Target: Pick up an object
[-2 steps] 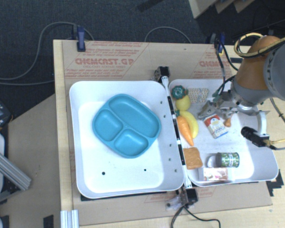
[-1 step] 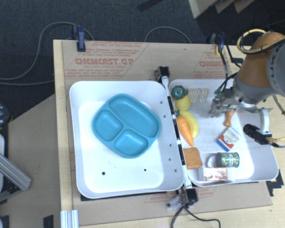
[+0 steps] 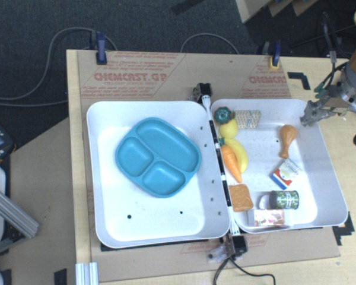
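The right bin [image 3: 320, 159] holds several small items: a drumstick [image 3: 288, 139], a carrot [image 3: 231, 162], a yellow banana [image 3: 240, 153], a lemon [image 3: 228, 129], a teal ball [image 3: 223, 115], a toast slice [image 3: 241, 198], a dark can [image 3: 283, 200], a checked pack [image 3: 247, 119], a red-and-blue packet [image 3: 282, 176] and a flat box [image 3: 269, 218]. My gripper [image 3: 313, 114] hovers over the bin's far right rim, right of the drumstick, with nothing seen between its fingers.
The left bin [image 3: 107, 206] carries a blue divided plate [image 3: 158, 157]. A black clamp [image 3: 203, 91] sits at the top of the seam between the bins. The cardboard bench [image 3: 166, 70] surrounds both bins, with blue clips [image 3: 99, 41] at its far edge.
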You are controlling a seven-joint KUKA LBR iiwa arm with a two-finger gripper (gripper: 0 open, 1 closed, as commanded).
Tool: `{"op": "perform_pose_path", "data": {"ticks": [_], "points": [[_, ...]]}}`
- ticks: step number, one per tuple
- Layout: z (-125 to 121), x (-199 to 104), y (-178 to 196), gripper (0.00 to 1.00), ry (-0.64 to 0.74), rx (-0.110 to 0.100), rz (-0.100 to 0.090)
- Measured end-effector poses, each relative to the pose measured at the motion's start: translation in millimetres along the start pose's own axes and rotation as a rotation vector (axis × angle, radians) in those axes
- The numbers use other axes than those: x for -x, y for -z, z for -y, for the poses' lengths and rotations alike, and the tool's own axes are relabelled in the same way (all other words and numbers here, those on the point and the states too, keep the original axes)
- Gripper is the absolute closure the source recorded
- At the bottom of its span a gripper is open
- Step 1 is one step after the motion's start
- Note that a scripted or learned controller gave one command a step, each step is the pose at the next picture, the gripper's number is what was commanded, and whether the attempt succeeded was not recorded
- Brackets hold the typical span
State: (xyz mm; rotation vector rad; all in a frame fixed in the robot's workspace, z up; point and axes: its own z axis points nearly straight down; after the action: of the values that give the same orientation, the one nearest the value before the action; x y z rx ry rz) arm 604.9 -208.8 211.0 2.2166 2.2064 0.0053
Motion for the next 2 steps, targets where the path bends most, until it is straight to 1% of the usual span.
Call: {"op": "perform_pose_path", "data": {"ticks": [1, 2], "points": [[-64.4, 0.4, -42.3, 1.0, 0.008, -0.004, -0.004], [-61.5, 0.6, -41.7, 0.0, 0.006, -0.01, -0.006]]}}
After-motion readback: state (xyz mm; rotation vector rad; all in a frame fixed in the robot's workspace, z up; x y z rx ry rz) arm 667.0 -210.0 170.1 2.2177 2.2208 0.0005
